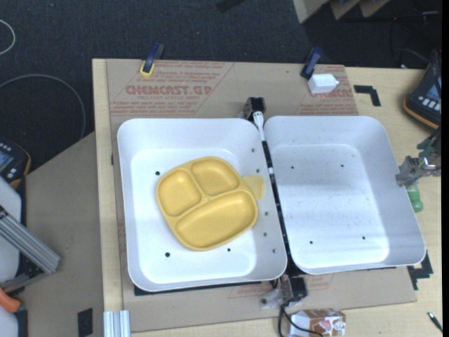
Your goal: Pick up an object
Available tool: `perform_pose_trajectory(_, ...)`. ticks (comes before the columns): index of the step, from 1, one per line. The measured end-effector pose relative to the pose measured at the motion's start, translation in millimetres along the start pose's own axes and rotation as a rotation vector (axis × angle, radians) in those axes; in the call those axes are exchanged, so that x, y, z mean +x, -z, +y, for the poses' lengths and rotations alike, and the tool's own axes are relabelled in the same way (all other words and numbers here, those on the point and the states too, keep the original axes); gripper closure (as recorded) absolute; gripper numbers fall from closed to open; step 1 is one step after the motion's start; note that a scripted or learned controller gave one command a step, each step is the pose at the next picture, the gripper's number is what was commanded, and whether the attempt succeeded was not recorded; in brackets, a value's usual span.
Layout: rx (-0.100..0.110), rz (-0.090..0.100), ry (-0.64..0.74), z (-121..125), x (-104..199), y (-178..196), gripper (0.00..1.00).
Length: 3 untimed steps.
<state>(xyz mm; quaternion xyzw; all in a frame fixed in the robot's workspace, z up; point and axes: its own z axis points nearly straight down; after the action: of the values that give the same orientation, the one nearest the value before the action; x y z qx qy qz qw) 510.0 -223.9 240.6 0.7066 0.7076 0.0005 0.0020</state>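
At the bottom edge of the frame you have a small brown and white packet (321,323) and a tangle of wires (286,299), just below the seam where the two bins meet. Above these, the left bin (130,188) holds the yellow plate (207,202), a three-compartment dish lying flat and turned at a slant on the bin floor. Its lower rim sits near the foot of the bin's lower wall, and a pale yellow tab (254,185) on its right side reaches almost to the wall beside the seam. You get the widest open floor along the plate's left and upper sides. The right bin (393,188) shows its speckled white floor from wall to wall; a metal fitting with a green piece (414,177) stands against its right rim. At the far edge of the board, a yellow-tipped clamp (149,60) and a blue clamp with a white block (319,79) stand back from both bins. You cannot tell how the jaws stand.
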Motion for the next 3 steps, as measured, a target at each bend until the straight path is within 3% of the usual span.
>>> perform_pose_trajectory(2, 0.000, 0.000, 0.001, 1, 0, 33, 1.00)
perform_pose_trajectory(3, 0.001, -0.001, 0.001, 20, 0, 17, 1.00)
